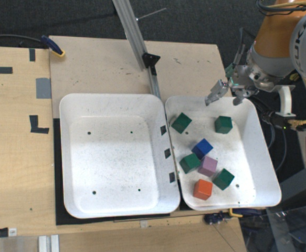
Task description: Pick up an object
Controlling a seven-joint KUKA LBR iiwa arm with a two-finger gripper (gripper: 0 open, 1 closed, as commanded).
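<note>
Grey metal two-finger claw (227, 92) hangs over the far rim of the right shallow white plastic bin (257, 135), fingers spread wide with nothing between them. It sits above the blocks, not touching any, so this reads as a hover before a descent.

Nearest candidate is the green cube near the far right wall (223, 124), just below the claw and standing apart from the rest, so probably the easiest grab. Second green cube toward the divider (181, 123) is also isolated, near the inner wall.

Further down is a tight cluster: blue cube (202, 148), pale purple cube (209, 166), green cube on the cluster's left (190, 163) and green cube on its right (224, 178), touching or nearly so. Little room for fingers there; a grab risks pushing neighbours. Orange-red cube (203, 189) sits just beside the cluster, close to the near rim.

Left shallow white plastic bin (69, 140) holds no blocks, likely the drop side. Grey arm with orange band (278, 25) reaches in from the right.
</note>
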